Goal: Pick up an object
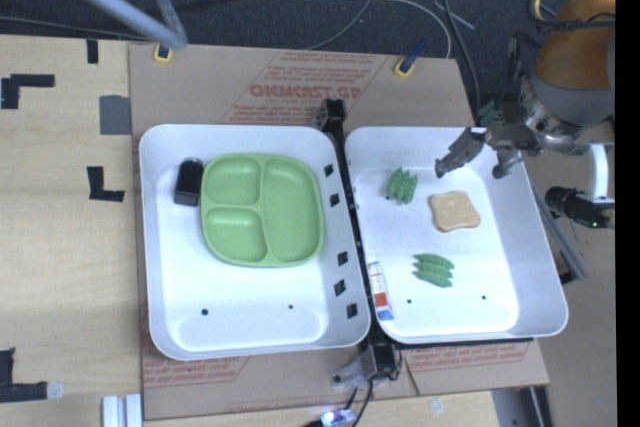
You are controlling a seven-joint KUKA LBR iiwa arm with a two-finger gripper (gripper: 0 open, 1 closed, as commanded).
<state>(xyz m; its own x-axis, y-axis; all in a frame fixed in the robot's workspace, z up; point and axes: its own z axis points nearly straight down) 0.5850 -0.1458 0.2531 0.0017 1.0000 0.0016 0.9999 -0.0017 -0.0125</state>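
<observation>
Tool (478,155) open above right bin's (530,245) far edge, toast (454,211) nearby.

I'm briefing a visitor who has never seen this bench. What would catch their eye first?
Likely the green divided plate in the left bin, a small black object touching its left edge. Then the gripper at the right bin's top rim, open, just above a slice of toast.

Bare floor around toast (454,211)
</observation>
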